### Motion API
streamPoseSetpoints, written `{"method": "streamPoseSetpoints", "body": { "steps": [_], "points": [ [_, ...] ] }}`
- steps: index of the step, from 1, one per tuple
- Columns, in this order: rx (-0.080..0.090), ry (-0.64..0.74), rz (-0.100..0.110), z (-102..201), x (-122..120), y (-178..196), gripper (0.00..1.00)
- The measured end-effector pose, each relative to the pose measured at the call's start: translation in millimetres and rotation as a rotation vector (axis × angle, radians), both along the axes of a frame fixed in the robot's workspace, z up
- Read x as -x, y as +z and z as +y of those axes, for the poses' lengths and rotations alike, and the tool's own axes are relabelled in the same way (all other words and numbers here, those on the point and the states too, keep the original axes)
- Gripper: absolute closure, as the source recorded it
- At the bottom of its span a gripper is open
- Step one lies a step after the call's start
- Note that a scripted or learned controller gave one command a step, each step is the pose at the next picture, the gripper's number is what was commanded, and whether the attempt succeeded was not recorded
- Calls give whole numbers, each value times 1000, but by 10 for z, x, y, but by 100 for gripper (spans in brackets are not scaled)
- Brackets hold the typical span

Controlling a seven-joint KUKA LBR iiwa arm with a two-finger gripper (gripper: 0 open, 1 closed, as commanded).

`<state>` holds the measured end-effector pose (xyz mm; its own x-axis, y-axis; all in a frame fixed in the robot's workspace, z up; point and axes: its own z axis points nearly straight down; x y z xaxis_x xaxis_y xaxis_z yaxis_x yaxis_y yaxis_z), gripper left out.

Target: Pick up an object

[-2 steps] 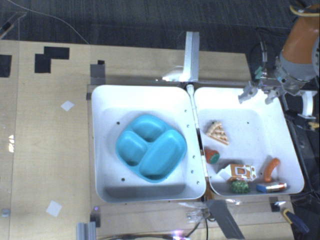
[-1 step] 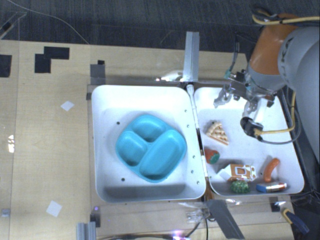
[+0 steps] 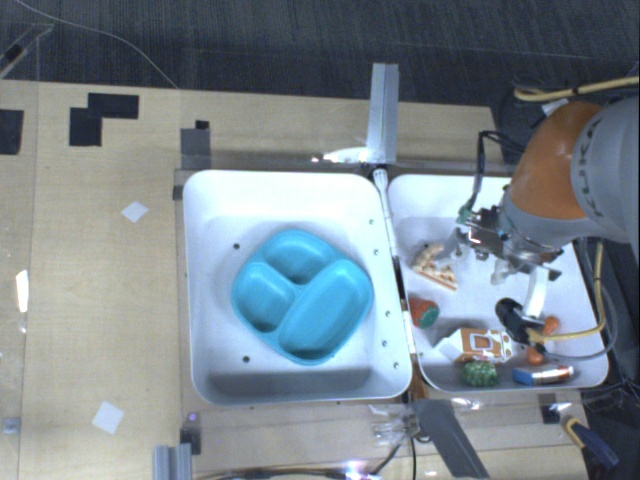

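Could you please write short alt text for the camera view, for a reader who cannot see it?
A grey robot arm with an orange band reaches from the right over the right white bin, its gripper above several small objects scattered there. The left white bin holds a blue divided tray. Both bins sit side by side on a light wooden bench.

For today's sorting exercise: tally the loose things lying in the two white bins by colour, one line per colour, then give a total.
Blue: 2, divided tray, small blue piece
Tan/orange: 2, tan toy, orange-white block
Red-green: 1, round item
Green: 1, bumpy ball
Total: 6
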<state>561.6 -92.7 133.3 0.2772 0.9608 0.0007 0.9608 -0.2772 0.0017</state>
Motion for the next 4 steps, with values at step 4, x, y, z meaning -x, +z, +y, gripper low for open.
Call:
{"method": "streamPoseSetpoints", "body": {
  "steps": [4],
  "points": [
    [1,616,0,433,743,506,0]
  ]
}}
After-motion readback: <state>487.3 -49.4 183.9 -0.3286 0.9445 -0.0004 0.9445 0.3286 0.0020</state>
